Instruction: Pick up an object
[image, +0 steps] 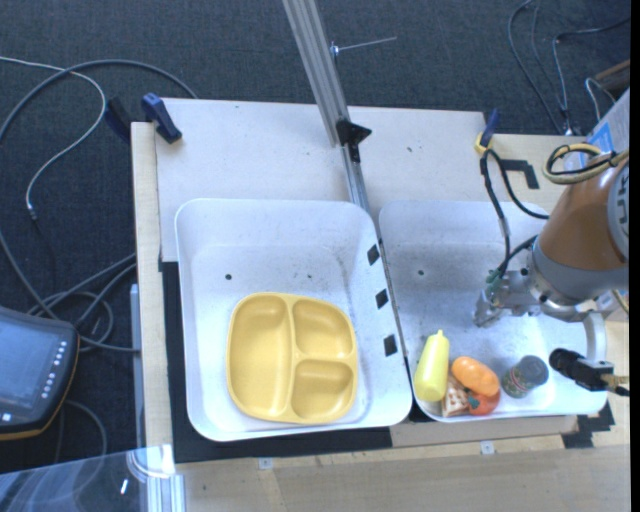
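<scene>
gripper (487, 305) hangs mid-right over bare bin floor, grip state i cannot tell. yellow bottle (432, 366), orange toy (476, 376) and small can (524, 376) crowd lower right; i'd aim for the can, least hemmed in.

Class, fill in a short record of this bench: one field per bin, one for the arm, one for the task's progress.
left bin: yellow divided tray
right bin: yellow bottle, orange toy, small can, all along its near edge
arm: over the right bin, gripper above bare floor
progress: nothing seen held
</scene>
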